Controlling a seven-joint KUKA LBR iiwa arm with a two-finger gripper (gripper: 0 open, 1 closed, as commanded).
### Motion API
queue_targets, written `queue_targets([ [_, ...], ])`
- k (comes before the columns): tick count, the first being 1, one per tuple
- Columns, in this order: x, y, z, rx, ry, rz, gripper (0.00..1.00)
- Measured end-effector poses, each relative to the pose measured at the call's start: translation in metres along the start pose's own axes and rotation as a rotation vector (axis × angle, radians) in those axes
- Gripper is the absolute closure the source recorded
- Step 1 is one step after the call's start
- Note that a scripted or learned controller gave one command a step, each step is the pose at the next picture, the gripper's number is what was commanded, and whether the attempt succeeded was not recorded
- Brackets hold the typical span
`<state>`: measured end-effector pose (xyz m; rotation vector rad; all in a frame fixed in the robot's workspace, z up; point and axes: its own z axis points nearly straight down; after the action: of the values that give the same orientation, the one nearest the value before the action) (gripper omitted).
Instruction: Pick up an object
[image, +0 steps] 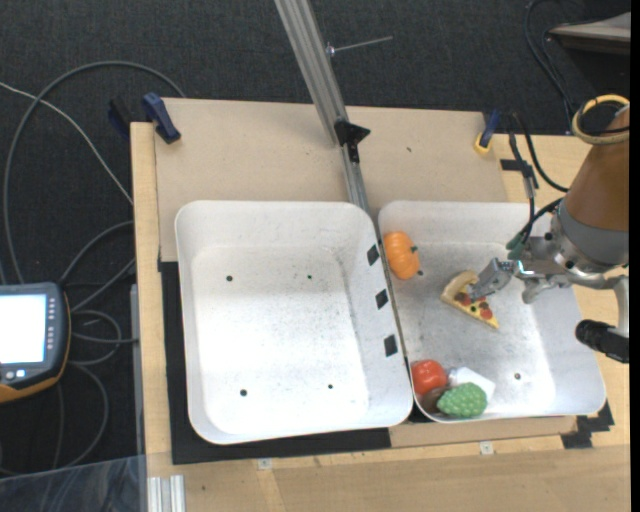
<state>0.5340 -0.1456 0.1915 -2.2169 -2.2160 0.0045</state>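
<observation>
Now, camera view, my notes from far away:

Thing to pick: I go for the pizza slice toy (471, 298). It lies flat in the right bin (560, 400), about in the middle of it.

Gripper: the gripper (492, 284) is low over the right side of the slice, maybe touching it.

Jaws: I cannot tell if they are spread or pressed together. They are dark and blurry.

How it will handle: I think the slice is light, thin, stiff plastic. It may be smooth and slide away on the bin floor.

Where to take hold: I would pinch it across its narrow width, near the thick crust at the far left end.

Other toys: an orange toy (402, 255) sits at the far left wall of the right bin. A red toy (428, 376) and a green bumpy toy (462, 400) sit in the near left corner, touching a white thing (474, 381).

Left bin: the left bin (200, 240) is next to it.

Hard to see: the gripper covers part of the slice. The arm (598, 200) is cut off at the right. I cannot tell what the white thing is.
</observation>
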Motion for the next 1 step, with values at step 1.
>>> queue_targets([
  [1,0.0000,0.0012,-0.0027,-0.006,-0.001,-0.001,0.00],
])
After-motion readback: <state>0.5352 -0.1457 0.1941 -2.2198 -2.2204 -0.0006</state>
